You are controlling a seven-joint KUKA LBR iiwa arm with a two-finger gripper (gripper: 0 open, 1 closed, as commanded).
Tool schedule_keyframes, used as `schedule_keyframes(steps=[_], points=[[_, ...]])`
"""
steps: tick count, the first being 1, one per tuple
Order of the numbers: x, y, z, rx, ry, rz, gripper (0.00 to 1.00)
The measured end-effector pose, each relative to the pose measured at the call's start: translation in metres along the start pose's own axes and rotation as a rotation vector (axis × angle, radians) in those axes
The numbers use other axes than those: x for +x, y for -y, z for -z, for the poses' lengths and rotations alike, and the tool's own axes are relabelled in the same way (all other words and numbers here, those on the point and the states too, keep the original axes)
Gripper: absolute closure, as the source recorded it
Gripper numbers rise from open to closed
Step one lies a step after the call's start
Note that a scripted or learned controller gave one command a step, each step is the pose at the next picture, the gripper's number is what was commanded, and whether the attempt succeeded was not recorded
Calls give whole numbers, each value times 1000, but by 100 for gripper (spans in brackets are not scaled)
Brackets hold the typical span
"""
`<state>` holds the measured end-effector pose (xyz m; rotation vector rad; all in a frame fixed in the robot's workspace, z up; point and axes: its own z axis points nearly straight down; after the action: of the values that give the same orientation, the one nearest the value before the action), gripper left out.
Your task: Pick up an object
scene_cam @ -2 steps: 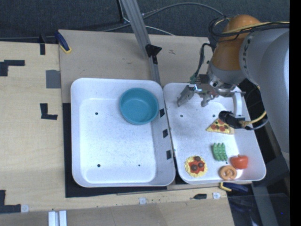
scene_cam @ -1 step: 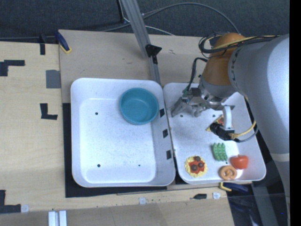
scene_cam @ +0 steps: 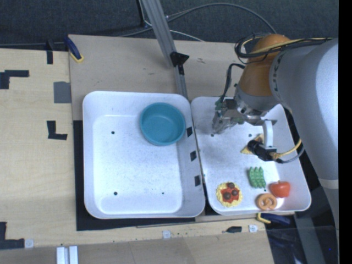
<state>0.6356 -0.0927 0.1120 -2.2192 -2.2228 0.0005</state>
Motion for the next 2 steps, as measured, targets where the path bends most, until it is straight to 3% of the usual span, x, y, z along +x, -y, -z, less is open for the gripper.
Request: schedule_keyframes(steps=[1,2], points=[[-3,-10,52,-4,1,-1,100],[-5,-1,106,-5,1,-1,100]])
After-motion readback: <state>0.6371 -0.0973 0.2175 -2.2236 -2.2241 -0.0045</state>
